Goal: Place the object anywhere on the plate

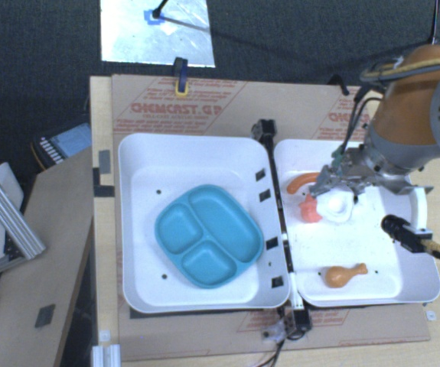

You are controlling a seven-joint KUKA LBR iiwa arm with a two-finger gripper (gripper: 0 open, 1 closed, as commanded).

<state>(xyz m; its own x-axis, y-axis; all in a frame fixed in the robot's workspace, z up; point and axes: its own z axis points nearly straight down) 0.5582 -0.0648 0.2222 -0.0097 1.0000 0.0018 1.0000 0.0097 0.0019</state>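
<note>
We open on the bench (227,102), a brown board carrying two shallow white bins side by side. The left bin (139,159) holds the blue plate (208,235), a three-compartment dish lying flat near its middle. Over the right bin (418,281) we see the grey arm (415,113) reaching in from the right, its gripper (334,186) down low above the upper middle of that bin; we cannot tell how its tip is set. Right under it we have a white round object (336,207), with a pink-red piece (310,211) touching its left side. An orange curved piece (302,181) lies just above-left. A tan drumstick-shaped toy (344,274) rests well apart near the front wall.
</note>
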